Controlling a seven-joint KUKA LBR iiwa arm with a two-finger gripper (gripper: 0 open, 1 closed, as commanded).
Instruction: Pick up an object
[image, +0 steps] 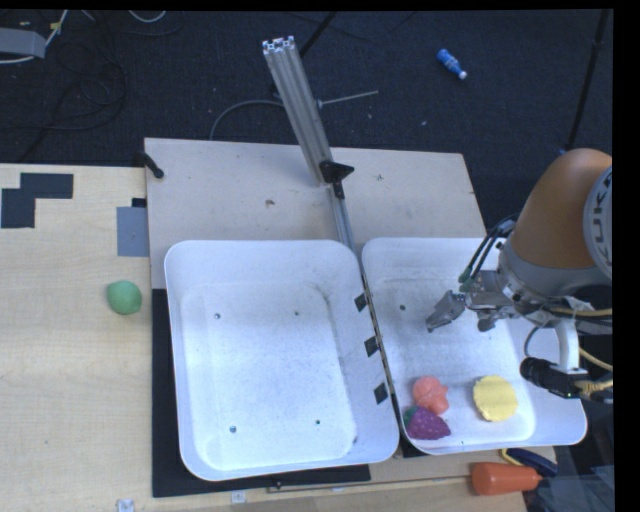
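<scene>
my gripper (447, 312) hangs over the right bin (400, 262), near that bin's middle, with my grey arm and its orange band reaching in from the right. whether the tool is wide or narrow i cannot tell from this slant; nothing shows between its tips, and it looks to carry nothing.

the things i could pick lie along the near edge of the right bin, well apart from my gripper. an orange-red lump (430, 392) sits just above a purple bunch of grapes (428, 424), the two touching or nearly so, close to the bin's left wall. a yellow piece (495, 398) lies to their right, near but apart.

the left bin (190, 262) sits just beside the right one. a green ball (124, 297) rests on the wooden bench to the left of both bins. an orange object (503, 478) lies outside the right bin, just past its near rim.
</scene>
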